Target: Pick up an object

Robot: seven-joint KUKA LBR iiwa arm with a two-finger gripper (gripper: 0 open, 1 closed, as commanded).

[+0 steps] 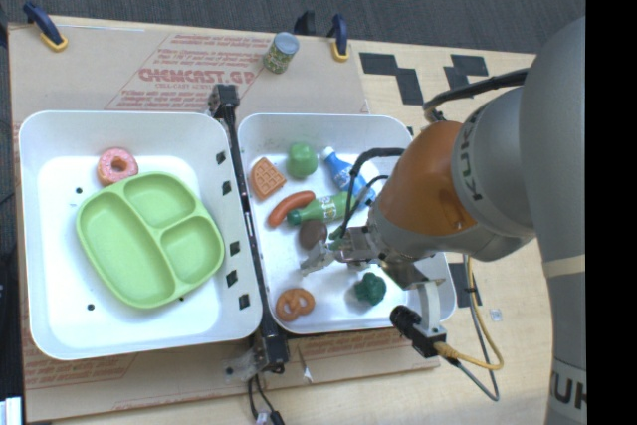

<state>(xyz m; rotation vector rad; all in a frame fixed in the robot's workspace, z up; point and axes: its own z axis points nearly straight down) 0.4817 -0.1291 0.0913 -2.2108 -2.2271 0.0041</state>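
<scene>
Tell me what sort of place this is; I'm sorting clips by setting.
Probably a robotics lab bench, not a kitchen: a robot arm reaches over two white bins clamped to a board, and the food, like the donut and pretzel, looks like toys.

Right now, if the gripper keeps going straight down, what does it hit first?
Probably the white floor of the right bin, just below the brown lump. The gripper points there, though depth is hard to judge.

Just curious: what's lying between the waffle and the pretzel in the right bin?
From the camera view: the hot dog and a brown lump.
</scene>
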